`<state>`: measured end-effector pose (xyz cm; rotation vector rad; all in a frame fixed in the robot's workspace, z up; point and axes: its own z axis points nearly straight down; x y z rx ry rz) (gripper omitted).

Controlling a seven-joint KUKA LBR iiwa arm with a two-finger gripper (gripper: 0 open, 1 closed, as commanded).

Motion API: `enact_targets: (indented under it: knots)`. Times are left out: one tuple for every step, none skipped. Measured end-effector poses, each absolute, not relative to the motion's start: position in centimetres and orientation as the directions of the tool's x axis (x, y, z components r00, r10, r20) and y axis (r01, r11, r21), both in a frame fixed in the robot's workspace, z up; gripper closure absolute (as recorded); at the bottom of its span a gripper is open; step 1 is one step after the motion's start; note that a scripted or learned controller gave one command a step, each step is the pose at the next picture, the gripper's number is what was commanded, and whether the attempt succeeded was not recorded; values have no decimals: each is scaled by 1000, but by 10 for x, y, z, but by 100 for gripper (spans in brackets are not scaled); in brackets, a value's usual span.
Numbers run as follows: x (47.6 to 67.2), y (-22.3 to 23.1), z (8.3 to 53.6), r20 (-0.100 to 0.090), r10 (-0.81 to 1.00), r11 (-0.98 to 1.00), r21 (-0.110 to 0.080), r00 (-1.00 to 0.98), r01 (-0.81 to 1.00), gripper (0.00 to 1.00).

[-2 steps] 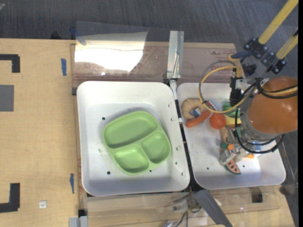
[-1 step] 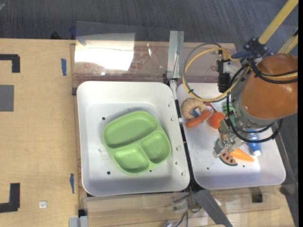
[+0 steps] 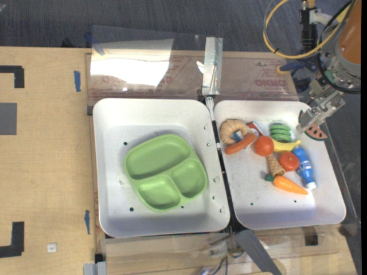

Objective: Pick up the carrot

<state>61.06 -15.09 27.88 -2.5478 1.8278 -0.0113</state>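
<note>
1. Carrot (image 3: 291, 185) lies in the right bin (image 3: 287, 213), orange, with its green stub end toward the left and its tip pointing right, at the near edge of the toy pile
2. Just above the carrot sit a red tomato-like piece (image 3: 289, 161) and a small brown cone (image 3: 276, 165); a blue bottle (image 3: 305, 168) lies just beside them on the right, its white cap near the carrot's tip
3. Further back in the same bin are a red tomato (image 3: 264, 146), a yellow banana (image 3: 285, 146), a green ribbed vegetable (image 3: 280, 132), a croissant (image 3: 233, 129) and a sausage (image 3: 239, 144)
4. The claw (image 3: 314, 119) hangs over the far right corner of the right bin, well apart from the carrot, with the grey arm (image 3: 344, 50) and its orange band rising to the upper right
5. I cannot tell how far the claw's fingers are spread; a small dark orange-edged piece (image 3: 315, 133) sits just below it, and I cannot tell whether they touch
6. The left bin (image 3: 114, 119) holds a green divided plate (image 3: 166, 171) with three compartments
7. Both bins rest side by side on the table (image 3: 40, 153), with yellow cable (image 3: 281, 44) looping behind the arm
</note>
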Motion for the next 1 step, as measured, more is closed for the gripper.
enact_targets:
  knots:
    - [610,-148,276,-3,-946,-325,-4,325,-946,0]
